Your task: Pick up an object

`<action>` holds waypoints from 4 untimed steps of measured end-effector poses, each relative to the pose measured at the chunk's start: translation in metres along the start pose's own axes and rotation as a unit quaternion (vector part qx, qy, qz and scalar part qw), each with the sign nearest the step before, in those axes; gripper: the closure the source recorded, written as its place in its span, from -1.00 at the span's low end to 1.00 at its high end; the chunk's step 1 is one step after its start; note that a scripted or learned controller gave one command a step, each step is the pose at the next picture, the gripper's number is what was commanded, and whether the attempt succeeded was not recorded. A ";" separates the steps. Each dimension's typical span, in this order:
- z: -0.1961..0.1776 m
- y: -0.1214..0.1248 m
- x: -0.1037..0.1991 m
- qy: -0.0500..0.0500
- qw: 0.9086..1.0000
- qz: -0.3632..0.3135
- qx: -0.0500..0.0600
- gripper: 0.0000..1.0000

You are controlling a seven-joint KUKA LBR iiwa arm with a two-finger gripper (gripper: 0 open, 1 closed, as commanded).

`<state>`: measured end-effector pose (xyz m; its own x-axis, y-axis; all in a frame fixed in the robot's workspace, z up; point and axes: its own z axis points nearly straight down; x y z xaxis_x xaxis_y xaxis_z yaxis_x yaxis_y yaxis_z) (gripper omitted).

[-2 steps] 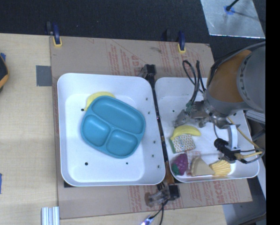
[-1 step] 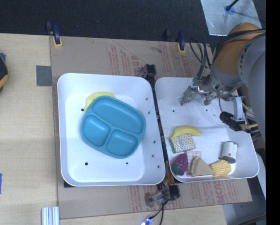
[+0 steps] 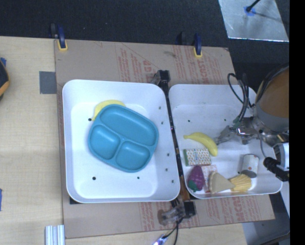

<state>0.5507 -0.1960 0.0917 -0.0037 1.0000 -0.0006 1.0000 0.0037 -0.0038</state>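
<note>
pincer [image 3: 228,135]: fingers parted, holding nothing, low over the right bin [image 3: 203,98] | banana [image 3: 203,141]: just beside its tips, on the bin floor | blue tray [image 3: 123,138]: well apart, left bin [image 3: 76,137]

The arm [image 3: 275,98] reaches in from the right, wrist bent low. Its gripper [image 3: 230,135] points left

blue divided plate [image 3: 123,138] in left bin [image 3: 76,188], banana [image 3: 203,142] in right bin [image 3: 193,93]
</note>
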 end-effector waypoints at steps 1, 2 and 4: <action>-0.037 0.009 0.076 0.000 1.000 -0.001 -0.001 -1.00; 0.000 0.016 0.101 0.000 1.000 -0.001 0.001 -1.00; -0.101 0.030 0.164 0.001 1.000 0.000 -0.001 1.00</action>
